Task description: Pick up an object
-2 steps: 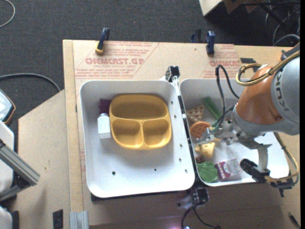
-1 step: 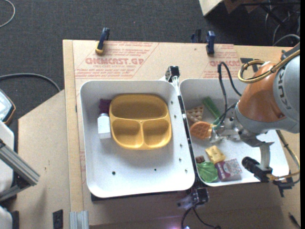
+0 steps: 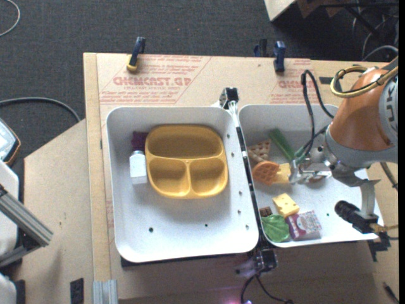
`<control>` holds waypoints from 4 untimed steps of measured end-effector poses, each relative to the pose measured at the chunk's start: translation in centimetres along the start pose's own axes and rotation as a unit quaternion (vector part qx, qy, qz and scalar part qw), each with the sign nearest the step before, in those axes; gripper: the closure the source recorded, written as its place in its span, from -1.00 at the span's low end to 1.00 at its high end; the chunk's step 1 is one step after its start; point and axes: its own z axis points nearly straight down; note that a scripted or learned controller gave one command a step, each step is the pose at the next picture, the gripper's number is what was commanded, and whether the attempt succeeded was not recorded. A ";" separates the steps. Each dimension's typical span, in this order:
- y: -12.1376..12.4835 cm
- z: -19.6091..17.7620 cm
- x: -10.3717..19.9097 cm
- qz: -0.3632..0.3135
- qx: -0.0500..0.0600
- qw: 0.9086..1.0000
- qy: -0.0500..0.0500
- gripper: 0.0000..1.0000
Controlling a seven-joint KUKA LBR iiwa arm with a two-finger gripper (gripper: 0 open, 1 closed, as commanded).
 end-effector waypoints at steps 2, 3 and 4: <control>0.4 -8.3 0.2 -0.001 0.000 1.000 0.000 1.00; 0.4 -9.1 5.4 -0.003 0.001 1.000 0.002 1.00; -0.1 -7.4 5.2 0.000 0.004 1.000 0.002 1.00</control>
